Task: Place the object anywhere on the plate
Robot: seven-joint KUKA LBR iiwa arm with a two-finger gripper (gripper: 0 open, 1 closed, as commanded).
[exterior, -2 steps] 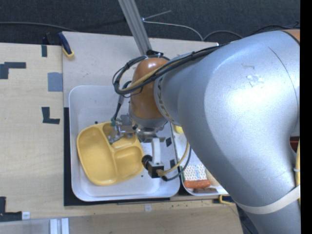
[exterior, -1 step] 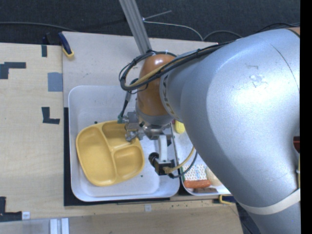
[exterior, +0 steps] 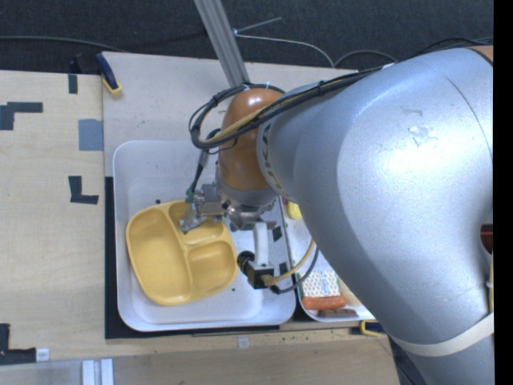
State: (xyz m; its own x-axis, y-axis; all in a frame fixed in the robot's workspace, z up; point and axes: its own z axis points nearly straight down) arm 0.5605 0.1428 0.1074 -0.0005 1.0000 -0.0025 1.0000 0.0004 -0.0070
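Observation:
A yellow divided plate (exterior: 172, 259) lies in the left white bin (exterior: 136, 167), toward its front left. My gripper (exterior: 195, 215) hangs over the plate's far right rim, close to or touching it. The grey arm and its orange band (exterior: 244, 135) cover most of what lies below the wrist. I can make out nothing held at the gripper. A small orange object (exterior: 325, 302) and a white speckled item (exterior: 321, 283) lie in the right bin, at its front left corner, partly under the arm.
A small yellow piece (exterior: 293, 210) peeks out beside the arm in the right bin. Black cables (exterior: 256, 273) hang from the wrist over the left bin's right side. A metal pole (exterior: 218, 30) rises at the back. The wooden bench (exterior: 48, 215) lies to the left.

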